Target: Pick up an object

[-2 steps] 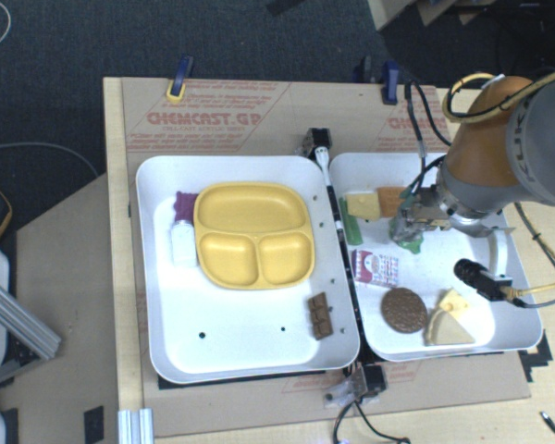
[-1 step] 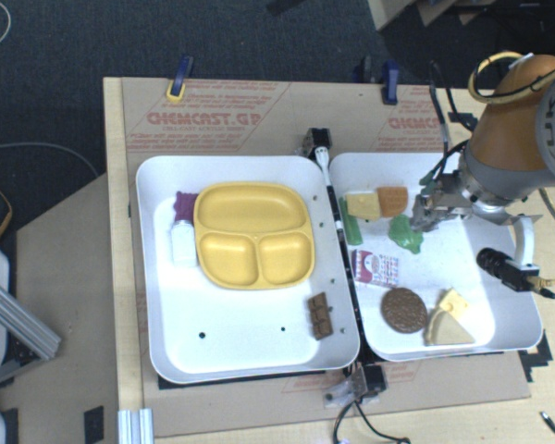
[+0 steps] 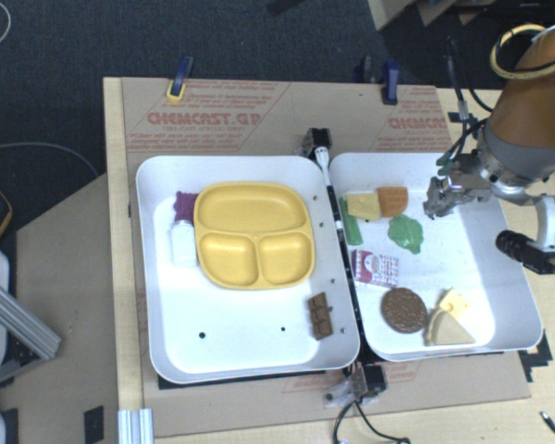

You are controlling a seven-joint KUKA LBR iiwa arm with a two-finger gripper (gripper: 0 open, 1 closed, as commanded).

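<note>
My gripper (image 3: 439, 202) hangs over the upper middle of the right bin (image 3: 499, 276), just right of an orange-brown block (image 3: 392, 199) and above-right of a green leafy piece (image 3: 407, 233). Nothing shows between its fingers. Also in the right bin lie a pale yellow block (image 3: 362, 205), a green strip (image 3: 351, 229), a small printed packet (image 3: 376, 267), a round brown cookie (image 3: 404, 310) and a pale cheese wedge (image 3: 451, 320).
The left bin (image 3: 166, 322) holds a yellow divided plate (image 3: 254, 233), a purple piece (image 3: 185, 204), a white bottle (image 3: 182, 244) and a brown chocolate bar (image 3: 320, 314). The grey and orange arm (image 3: 527, 109) fills the upper right.
</note>
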